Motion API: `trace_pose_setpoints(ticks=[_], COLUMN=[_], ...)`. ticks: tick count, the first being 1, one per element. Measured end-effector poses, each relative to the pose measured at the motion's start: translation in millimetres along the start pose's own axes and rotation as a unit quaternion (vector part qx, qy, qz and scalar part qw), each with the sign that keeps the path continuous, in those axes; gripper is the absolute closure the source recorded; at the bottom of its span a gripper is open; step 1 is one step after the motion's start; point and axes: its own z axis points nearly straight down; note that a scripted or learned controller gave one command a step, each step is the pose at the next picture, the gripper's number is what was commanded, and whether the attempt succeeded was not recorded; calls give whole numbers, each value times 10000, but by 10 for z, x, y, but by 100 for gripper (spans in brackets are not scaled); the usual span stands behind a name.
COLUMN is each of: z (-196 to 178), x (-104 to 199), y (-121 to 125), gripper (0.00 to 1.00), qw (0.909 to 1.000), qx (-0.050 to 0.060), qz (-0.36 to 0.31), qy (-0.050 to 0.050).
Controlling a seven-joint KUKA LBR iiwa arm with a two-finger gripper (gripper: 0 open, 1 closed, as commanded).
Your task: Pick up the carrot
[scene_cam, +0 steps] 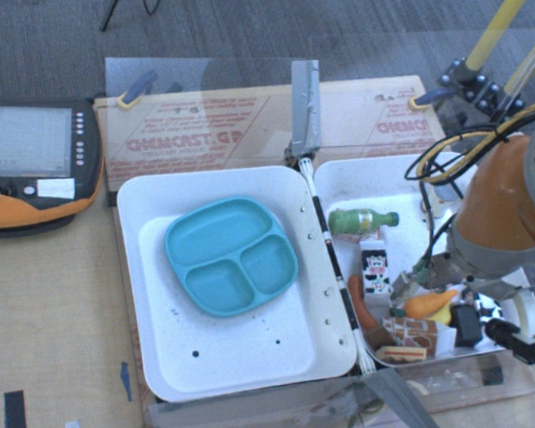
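The risk here was crowding. The carrot [429, 303] lay in the right bin [405, 172] among close neighbours: a brick-patterned block [415, 331] touching it just below, a brown sausage [360, 314] a little way to the hand's left, and a small milk carton [375, 271] up and to the left. A closing grasp could easily have caught the block instead, or nudged the carrot sideways so that it slipped out. The cables [451, 167] looping above the wrist could also have snagged as the arm shifted.

The hand [437, 288] hung low over the near right corner of the bin, and the carrot sat directly at it, seemingly touching its underside, with the pointed end reaching toward the arm's side. How far the hand was open I could not tell, nor whether it had any hold of the carrot; the wrist hid much of it. A green bottle [360, 220] lay well beyond the hand, farther up the bin.
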Motion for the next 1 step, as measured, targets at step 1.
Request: trace_pose_setpoints(ticks=[1], z=[124], x=[-138], y=[-68], gripper=[0], qw=[9953], qx=[27], qz=[-962], qy=[74])
